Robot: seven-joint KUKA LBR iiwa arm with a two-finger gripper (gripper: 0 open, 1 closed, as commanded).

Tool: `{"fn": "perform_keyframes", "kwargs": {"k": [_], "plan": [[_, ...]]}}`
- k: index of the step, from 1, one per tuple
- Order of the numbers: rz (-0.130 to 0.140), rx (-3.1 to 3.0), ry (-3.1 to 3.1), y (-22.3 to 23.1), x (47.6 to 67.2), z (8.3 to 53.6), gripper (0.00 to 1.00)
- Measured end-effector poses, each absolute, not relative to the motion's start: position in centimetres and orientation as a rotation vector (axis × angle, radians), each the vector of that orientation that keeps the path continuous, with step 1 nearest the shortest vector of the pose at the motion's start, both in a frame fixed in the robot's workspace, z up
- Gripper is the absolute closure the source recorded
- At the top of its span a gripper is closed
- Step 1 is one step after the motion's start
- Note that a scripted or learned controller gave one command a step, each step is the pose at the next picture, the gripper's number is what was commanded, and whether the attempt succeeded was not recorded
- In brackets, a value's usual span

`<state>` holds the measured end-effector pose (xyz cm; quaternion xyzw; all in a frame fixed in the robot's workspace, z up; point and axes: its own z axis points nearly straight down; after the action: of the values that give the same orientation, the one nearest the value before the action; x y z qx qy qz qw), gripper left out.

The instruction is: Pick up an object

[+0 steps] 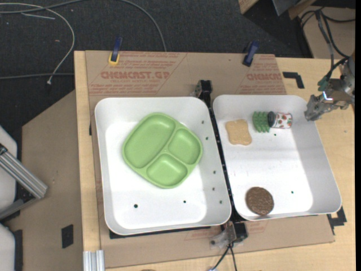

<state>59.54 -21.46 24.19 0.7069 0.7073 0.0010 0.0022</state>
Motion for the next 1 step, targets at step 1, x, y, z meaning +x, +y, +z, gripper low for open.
{"fn": "perform_keyframes", "kwargs": {"k": [1], "plan": [[0.000,2.220,2.229,-16.05,58.72,22.99,1.00]]}}
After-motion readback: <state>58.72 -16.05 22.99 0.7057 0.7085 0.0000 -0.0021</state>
